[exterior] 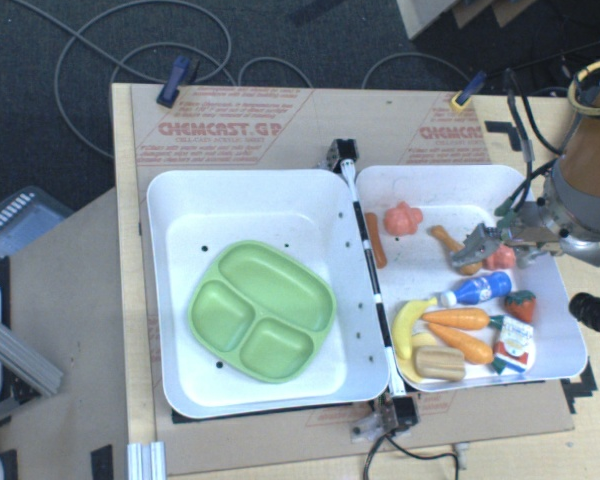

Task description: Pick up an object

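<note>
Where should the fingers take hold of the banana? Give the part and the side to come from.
Grip the banana across its upper curved half, coming straight down from above. That end lies bare against the bin's left wall, while its lower end is crowded by the bread roll and carrots.

Single fixed camera above bench (280, 118), slanted down, both bins (170, 268) visible.

A pale green tray (263, 311) lies in a white bin (170, 268); blue-white bottle (477, 290), orange carrots (458, 319).
</note>
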Motion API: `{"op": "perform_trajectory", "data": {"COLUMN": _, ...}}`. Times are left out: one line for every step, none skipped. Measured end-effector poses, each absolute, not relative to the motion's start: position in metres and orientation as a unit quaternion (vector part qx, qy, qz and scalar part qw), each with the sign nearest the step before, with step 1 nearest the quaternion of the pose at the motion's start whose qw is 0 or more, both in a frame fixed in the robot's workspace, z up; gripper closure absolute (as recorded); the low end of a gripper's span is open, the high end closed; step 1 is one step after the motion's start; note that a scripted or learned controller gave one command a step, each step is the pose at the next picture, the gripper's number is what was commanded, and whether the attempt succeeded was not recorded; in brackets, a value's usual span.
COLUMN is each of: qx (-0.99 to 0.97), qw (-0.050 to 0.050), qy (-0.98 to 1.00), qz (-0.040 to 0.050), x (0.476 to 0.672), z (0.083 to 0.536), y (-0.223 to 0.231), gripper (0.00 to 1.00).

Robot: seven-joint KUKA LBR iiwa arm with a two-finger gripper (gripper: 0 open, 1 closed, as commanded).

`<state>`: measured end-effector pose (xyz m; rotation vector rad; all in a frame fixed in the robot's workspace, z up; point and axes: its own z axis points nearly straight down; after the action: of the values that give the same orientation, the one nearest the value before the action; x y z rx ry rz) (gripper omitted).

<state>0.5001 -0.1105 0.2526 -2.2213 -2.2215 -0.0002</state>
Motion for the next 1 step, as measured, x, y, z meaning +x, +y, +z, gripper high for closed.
{"op": "perform_trajectory", "data": {"qx": -0.708, "qw": 0.001, "qy": -0.707, "qz": 0.0011, "x": 0.5046, "z": 0.1528, "y": -0.1635, "gripper": 0.00}}
